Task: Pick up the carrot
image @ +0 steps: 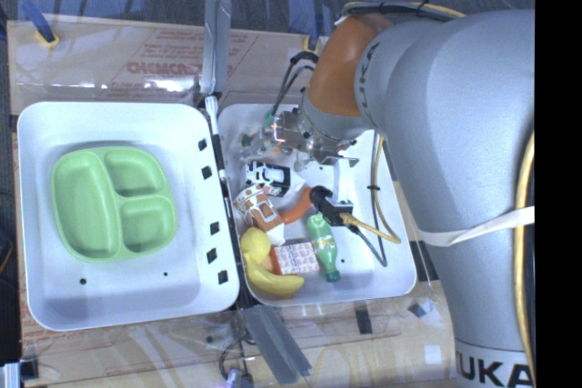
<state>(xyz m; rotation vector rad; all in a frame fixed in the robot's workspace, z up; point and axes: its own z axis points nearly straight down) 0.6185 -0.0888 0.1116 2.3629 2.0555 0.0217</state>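
The carrot (pixel 295 212) is a small orange piece lying near the middle of the right bin (pixel 391 273), partly tucked between an orange-and-white carton (pixel 259 206) and a green bottle (pixel 323 246). My gripper (pixel 280 137) hangs low over the far left part of the same bin, above and behind the carrot, with nothing visibly held. The bulky grey arm covers the right side of that bin.
A banana (pixel 262 270) and a red-and-white box (pixel 296 258) lie at the right bin's front. A black-and-white item (pixel 269 174) sits just below the gripper. The left bin (pixel 109 300) holds a green divided plate (pixel 114 203).
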